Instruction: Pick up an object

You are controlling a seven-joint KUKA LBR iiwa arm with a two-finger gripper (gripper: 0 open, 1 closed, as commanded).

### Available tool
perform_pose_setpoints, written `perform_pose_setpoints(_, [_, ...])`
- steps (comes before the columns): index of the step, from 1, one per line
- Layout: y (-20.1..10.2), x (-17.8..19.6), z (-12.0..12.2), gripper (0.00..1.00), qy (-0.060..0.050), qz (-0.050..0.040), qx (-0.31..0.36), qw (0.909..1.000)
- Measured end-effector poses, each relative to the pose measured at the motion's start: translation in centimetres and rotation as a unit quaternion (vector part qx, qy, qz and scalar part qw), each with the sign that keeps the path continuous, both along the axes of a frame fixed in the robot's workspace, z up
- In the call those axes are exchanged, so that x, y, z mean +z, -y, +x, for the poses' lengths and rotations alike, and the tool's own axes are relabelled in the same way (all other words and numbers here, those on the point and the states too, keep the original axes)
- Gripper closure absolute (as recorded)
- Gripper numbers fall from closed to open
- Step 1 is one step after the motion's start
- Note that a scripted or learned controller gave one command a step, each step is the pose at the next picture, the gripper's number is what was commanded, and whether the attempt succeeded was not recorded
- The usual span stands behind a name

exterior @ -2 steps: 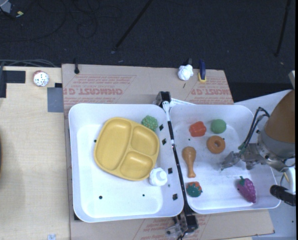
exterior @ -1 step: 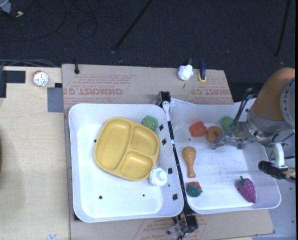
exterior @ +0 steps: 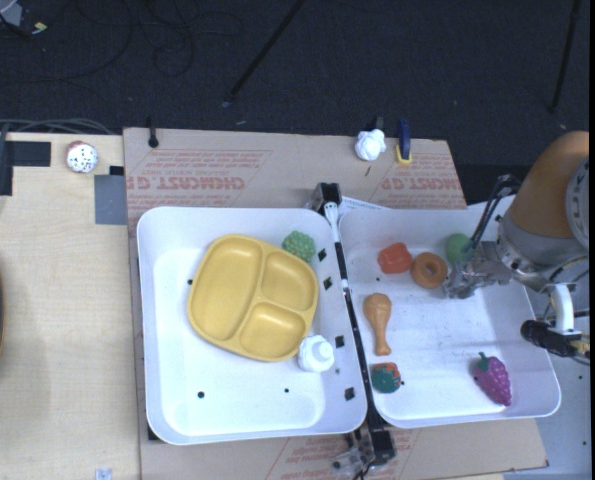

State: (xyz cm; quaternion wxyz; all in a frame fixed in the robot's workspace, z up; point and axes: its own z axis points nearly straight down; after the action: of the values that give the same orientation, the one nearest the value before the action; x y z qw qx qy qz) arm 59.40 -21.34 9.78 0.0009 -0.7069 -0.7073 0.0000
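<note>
The right bin holds several toy foods: a red pepper, a brown donut, a green piece, a tan drumstick, a red-and-green strawberry and purple grapes. My gripper reaches in from the right and sits low in this bin, just right of the donut and below the green piece. I see nothing lifted from the bin floor.
The left bin holds a yellow divided plate, a green toy at its upper right and a white toy at its lower right. A black divider separates the bins. A white object lies on the cardboard behind.
</note>
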Motion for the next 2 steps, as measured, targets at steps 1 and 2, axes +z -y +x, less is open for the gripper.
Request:
perform_pose_setpoints(1, [-4.3, 16.0, -10.7, 1.0, 0.002, 0.0003, -0.001, 1.0])
perform_pose_setpoints(2, [-9.4, 13.3, -8.9, 1.0, -0.002, 0.001, 0.002, 1.0])
